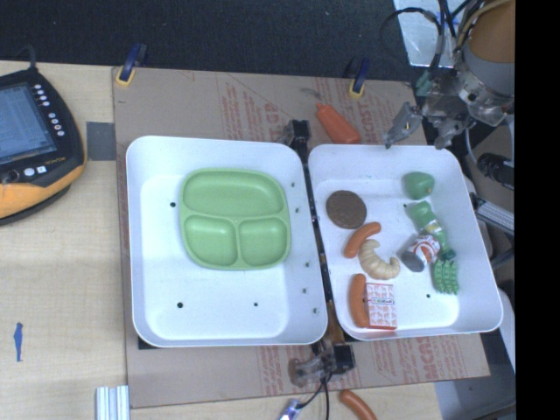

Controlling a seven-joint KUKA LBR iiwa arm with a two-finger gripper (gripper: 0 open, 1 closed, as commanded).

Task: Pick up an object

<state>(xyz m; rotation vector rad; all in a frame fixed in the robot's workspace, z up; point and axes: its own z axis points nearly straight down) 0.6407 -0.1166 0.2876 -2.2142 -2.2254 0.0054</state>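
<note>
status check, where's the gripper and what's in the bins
Gripper above right bin's far rim, holding nothing. Toy food untouched: brown disc, croissant. Green tray in left bin. Path clear.

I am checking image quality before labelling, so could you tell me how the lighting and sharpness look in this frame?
In the camera view the light is soft and even, with a faint shadow along the left bin's inner wall; the right bin shows no blown-out glare. The small foods stay legible, though the gripper is slightly soft against dark clutter.
</note>
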